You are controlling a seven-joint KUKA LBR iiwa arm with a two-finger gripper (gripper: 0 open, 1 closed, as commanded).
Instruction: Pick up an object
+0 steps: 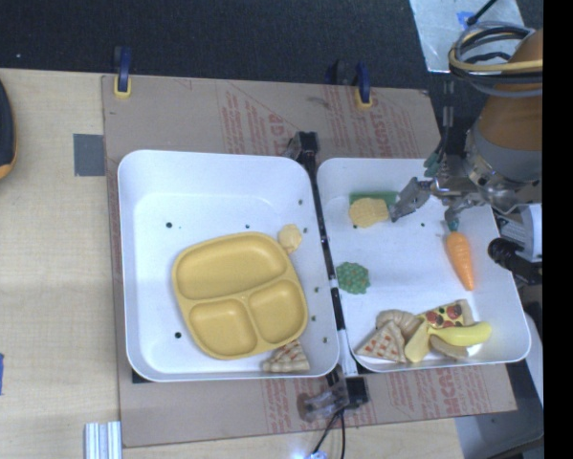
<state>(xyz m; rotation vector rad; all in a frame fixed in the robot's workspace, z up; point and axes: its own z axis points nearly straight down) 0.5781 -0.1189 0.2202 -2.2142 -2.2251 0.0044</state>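
Left bin (pixel 143 256): yellow divided tray (pixel 240 295), small yellow ball (pixel 290 237) at its upper right corner, waffle wedge (pixel 286 358) at its lower edge. Right bin (pixel 363 175): corn cob (pixel 369 212) upper left, broccoli (pixel 352 277) below it, sandwich-pizza-banana pile (pixel 425 333) in the lower part, carrot (pixel 460 259) on the right. Gripper (pixel 427 204) hovers just right of the corn, fingers apart, nothing between them. Likely target is the corn: light, stiff plastic, probably slick and rounded; best pinched across the short middle, not the ends, or it may roll out.
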